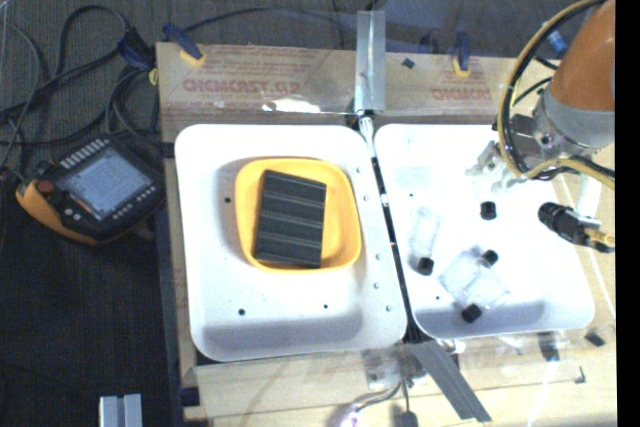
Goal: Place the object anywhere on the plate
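Note:
A yellow plate (243, 225) lies in the middle of the left bin (200, 295). A black ribbed rectangular object (291, 217) rests flat on the plate, inside its rim. My arm (585, 75) comes in over the right bin's far right corner, grey with its orange band at the frame's edge. The gripper (492, 162) hangs below the arm over the back of the right bin (440, 165), well away from the plate. Nothing shows in its grasp.
Several small clear bottles with black caps lie in the right bin, one (424, 240) near its left wall and another (472, 283) toward the front. A loose black cap (487, 210) sits mid-bin. A pendant (95, 190) and cables lie left of the bench.

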Available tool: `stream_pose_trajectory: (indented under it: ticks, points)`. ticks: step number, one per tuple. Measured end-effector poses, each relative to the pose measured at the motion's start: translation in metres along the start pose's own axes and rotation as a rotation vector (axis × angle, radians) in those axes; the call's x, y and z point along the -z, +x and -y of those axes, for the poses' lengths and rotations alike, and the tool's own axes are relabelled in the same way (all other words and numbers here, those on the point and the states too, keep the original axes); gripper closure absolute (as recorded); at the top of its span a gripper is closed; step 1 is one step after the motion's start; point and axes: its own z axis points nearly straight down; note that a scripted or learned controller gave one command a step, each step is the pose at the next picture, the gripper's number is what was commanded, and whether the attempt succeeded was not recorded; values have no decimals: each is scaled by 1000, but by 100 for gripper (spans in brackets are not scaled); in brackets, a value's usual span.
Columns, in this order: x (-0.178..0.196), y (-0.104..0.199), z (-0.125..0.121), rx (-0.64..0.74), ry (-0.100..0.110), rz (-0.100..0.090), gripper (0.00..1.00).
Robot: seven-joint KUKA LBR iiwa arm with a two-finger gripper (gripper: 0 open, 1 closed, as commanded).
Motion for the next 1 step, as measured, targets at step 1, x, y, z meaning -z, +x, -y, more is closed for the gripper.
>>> stream_pose_trajectory:
  ticks: [1]
  points:
    - [0, 0, 0, 0, 0, 0, 0]
